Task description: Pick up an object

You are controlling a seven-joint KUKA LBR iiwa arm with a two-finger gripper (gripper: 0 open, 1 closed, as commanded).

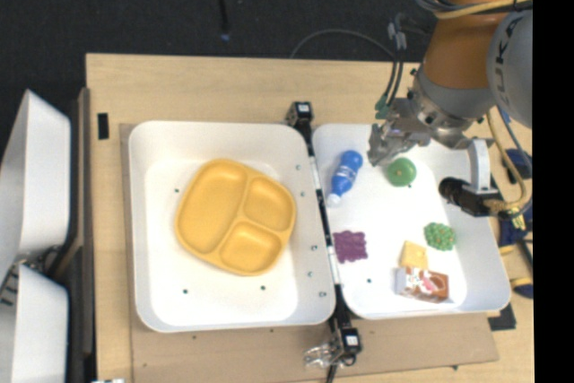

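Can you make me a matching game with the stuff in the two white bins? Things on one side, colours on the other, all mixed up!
Things:
1. divided plate
2. bottle
3. bumpy toy
4. round ball

Colours:
A. purple
B. green
C. yellow
D. blue and white

Right pairs: 1-C, 2-D, 3-A, 4-B.

The plate lies in the left bin; the other three lie in the right bin.
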